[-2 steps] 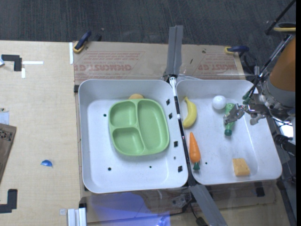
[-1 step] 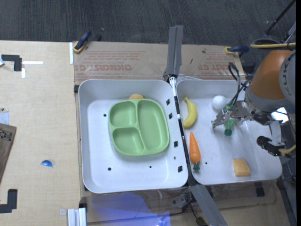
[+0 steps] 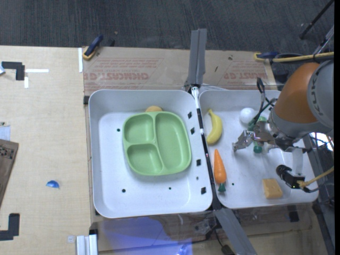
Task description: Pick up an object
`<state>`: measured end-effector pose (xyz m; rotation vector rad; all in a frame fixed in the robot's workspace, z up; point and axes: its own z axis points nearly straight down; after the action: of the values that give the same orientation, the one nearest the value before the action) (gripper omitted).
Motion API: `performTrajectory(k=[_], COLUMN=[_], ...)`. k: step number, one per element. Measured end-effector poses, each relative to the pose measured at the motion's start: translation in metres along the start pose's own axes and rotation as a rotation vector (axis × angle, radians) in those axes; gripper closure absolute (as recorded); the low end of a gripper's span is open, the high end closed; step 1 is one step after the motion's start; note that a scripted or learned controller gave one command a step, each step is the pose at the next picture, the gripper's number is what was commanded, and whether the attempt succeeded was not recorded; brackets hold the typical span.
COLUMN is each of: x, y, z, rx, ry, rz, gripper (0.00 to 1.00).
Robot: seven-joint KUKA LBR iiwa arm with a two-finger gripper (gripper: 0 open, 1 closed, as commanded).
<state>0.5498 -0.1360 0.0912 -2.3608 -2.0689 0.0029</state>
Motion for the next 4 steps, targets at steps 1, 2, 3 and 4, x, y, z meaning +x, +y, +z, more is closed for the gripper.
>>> performTrajectory(k=[1,2,3,4], x=[-0.048,-0.077,-0.063,-0.064], y=[0.058,0.075,0.046,0.046], z=[-0.017,-0.114,-0.001,-0.010], rx=[-0.003,-0.004,-0.004,-0.003], ry=[-0.002,-0.003,-0.002,-0.002], rz=[-0.133,-0.227,-0.129,-0.128], gripper=[0.00,0.00,0.00,1.00])
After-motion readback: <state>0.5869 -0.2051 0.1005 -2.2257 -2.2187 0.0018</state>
